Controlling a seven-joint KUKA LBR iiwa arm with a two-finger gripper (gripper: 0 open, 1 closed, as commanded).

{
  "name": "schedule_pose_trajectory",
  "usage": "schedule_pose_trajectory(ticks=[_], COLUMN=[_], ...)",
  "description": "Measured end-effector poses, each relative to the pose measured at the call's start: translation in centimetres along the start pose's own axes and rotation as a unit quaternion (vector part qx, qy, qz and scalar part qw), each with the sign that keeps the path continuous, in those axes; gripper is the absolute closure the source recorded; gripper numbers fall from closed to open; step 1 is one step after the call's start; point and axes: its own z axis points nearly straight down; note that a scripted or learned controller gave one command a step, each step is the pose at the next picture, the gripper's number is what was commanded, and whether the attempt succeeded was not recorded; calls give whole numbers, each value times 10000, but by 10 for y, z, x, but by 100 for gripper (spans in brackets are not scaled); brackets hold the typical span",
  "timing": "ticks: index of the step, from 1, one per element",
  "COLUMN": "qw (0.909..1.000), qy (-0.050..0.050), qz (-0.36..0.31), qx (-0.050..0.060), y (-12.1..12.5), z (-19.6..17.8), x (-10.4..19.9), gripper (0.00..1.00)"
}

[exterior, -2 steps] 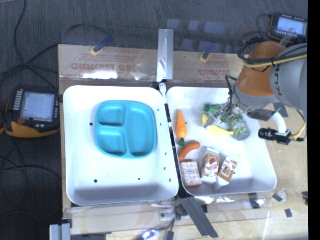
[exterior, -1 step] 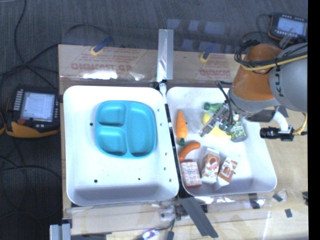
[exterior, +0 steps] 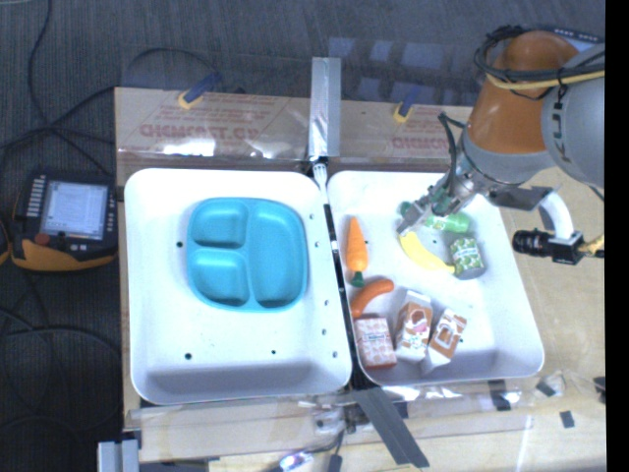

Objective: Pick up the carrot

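Two white bins sit side by side on the tabletop [exterior: 147,116]; the left bin [exterior: 157,264] holds a blue divided plate [exterior: 246,252] at frame centre-left, nothing on it. The right bin [exterior: 511,293] has all the clutter. The carrot [exterior: 357,244] lies against the right bin's left wall, just right of the centre divider, long axis running up-down in the frame, green stub at the top. Just below it is an orange sausage-like toy [exterior: 371,294], close to the carrot's tip, maybe touching, hard to call. Bottom of the right bin: three small snack cartons [exterior: 413,332] clustered together. Upper right of that bin: a banana [exterior: 423,251] with a green can [exterior: 466,256] beside it. The gripper [exterior: 430,206] hangs over the banana/can cluster, well apart from the carrot; can't tell how far its fingers are spread, too small and blurred against the green items, and nothing is clearly held between them. The arm enters from the upper right, orange band visible. Judgement: pick not started on the carrot; the arm must shift frame-left. Since the carrot hugs the wall, straddling it across its width looks tight on the wall side. A teach pendant [exterior: 67,219] sits off the bins at far left.
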Motion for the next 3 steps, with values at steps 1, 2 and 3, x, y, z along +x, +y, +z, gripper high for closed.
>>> schedule_pose_trajectory(ticks=[1,2,3], qw=[9621,9350,7560], qy=[-10,-9,-30], qz=[2728,3546,6545], qx=[16,19,18], y=[55,56,76], z=[18,18,18], x=[23,24,1], gripper=[100,100,100])
